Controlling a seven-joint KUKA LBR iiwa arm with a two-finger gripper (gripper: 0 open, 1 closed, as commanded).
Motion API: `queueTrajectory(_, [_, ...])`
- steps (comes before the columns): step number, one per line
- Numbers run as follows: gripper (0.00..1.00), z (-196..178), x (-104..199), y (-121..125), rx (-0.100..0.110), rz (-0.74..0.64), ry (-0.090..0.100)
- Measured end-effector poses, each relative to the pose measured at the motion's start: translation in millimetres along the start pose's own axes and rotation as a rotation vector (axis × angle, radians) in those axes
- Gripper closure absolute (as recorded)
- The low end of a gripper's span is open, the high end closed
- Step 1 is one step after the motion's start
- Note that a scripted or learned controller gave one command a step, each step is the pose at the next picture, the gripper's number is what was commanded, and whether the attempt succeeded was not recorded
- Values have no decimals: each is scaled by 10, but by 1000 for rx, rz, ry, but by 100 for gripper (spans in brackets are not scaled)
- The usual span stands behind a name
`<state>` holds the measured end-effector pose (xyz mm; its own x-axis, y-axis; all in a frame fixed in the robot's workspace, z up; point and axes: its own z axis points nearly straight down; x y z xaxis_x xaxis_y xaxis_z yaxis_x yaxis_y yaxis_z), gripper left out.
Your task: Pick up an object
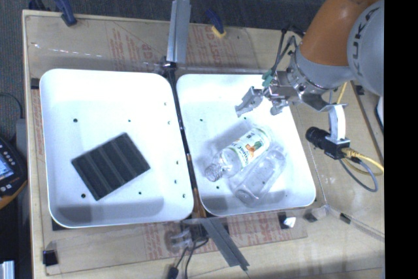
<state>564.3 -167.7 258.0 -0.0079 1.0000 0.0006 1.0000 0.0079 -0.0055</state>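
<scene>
At the far left the worktop (98, 49) carries the left bin (59, 85), pinned in place by blue clamps along the back edge so it cannot slide when something is pushed around inside it. Lying flat in that bin, toward its front left, is a dark ribbed panel (110, 165), turned at a slant to the bin walls. Between the two bins runs a metal bar (177, 26) that comes in from the back edge, and it seems to be there to hold both rims down.

The right bin (202, 91) holds the likely target: a clear plastic bottle (243, 152) on its side, cap toward the front left, its white and green label facing up. Just beside it, perhaps touching, lies a second clear container (260, 174), hard to make out against the white floor.

Further right, the gripper (262, 101) hangs over the back part of the right bin, above and behind the bottle and apart from it. Its fingers stand spread with nothing between them, which I take as readiness to come down on the bottle. Nothing is picked up yet. The bottle's round, slick body could roll or slip aside when squeezed
</scene>
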Motion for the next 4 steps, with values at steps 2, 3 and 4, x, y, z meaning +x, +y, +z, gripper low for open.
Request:
queueTrajectory(2, [0, -94, 8, 5, 2, -6, 0])
queueTrajectory(3, [0, -257, 255, 170, -4, -159, -2])
queueTrajectory(4, [0, 592, -2, 24, -1, -39, -1])
